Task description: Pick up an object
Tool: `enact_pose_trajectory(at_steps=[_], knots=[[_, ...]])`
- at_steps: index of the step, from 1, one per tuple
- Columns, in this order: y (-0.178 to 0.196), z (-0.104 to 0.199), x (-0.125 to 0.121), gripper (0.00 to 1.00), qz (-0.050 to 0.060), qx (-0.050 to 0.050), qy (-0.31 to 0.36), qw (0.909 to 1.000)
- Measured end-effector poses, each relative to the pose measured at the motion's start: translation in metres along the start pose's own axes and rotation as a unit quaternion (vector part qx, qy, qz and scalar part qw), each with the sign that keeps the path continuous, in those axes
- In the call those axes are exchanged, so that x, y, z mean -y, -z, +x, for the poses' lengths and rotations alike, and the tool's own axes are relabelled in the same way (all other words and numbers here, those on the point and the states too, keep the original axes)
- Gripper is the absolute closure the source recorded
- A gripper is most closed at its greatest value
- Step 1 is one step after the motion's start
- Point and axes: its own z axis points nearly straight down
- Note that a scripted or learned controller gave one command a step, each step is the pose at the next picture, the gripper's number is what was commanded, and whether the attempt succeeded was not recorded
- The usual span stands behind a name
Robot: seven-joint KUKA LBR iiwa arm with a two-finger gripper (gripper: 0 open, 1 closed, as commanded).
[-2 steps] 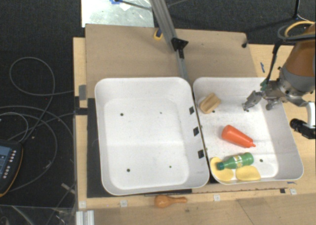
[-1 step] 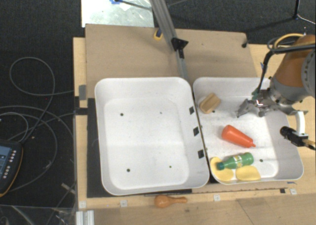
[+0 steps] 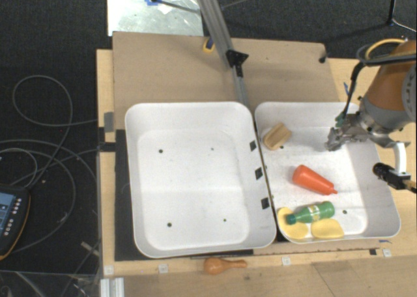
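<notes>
The arm reaches in from the right, its gripper (image 3: 335, 139) low over the upper part of the right bin (image 3: 306, 114). Whether the gripper is apart or together, I cannot tell; nothing shows in it. In that bin a tan block (image 3: 277, 135) lies near the upper left, an orange cone (image 3: 313, 180) in the middle, and a green bottle (image 3: 313, 212) near the front beside a yellow piece (image 3: 327, 228). The left bin (image 3: 189, 178) sits alongside. An orange pear-shaped toy (image 3: 223, 264) lies on the tabletop (image 3: 169, 68) in front.
</notes>
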Motion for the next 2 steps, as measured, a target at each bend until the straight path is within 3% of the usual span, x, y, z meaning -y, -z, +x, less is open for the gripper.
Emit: enact_pose_trajectory(at_steps=[2], knots=[[0.092,0.005,-0.010,1.00,-0.001,0.000,-0.001,1.0000]])
